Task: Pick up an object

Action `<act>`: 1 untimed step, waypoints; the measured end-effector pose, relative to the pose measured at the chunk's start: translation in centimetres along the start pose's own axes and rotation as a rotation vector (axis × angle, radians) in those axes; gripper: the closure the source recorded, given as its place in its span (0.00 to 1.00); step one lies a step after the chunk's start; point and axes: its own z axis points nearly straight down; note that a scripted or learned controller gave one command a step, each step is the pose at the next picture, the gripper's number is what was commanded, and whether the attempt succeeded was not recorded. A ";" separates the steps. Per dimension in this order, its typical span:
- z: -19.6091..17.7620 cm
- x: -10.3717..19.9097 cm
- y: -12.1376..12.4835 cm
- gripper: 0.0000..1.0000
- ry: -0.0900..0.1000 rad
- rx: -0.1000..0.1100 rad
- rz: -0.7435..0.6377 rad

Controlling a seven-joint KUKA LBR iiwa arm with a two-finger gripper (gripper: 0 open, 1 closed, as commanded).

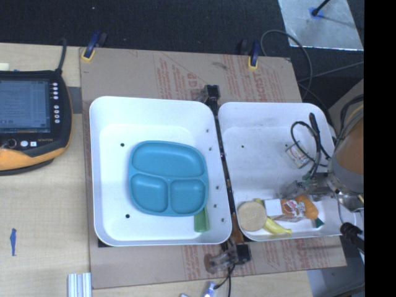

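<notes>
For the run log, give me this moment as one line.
arm: over right bin | near: orange packet, banana | left bin: blue plate

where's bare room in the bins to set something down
Right bin: its back half is bare; the front edge is crowded with a round disc, a banana and a packet. Left bin: a bare border around the blue divided plate.

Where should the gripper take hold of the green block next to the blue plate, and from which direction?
Grip the green block across its narrow width near its middle, coming straight down. It lies flat between the blue plate and the left bin's wall, so side approaches look blocked.
</notes>
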 end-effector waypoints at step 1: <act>-0.1 -1.7 9.0 0.00 0.001 -0.002 0.003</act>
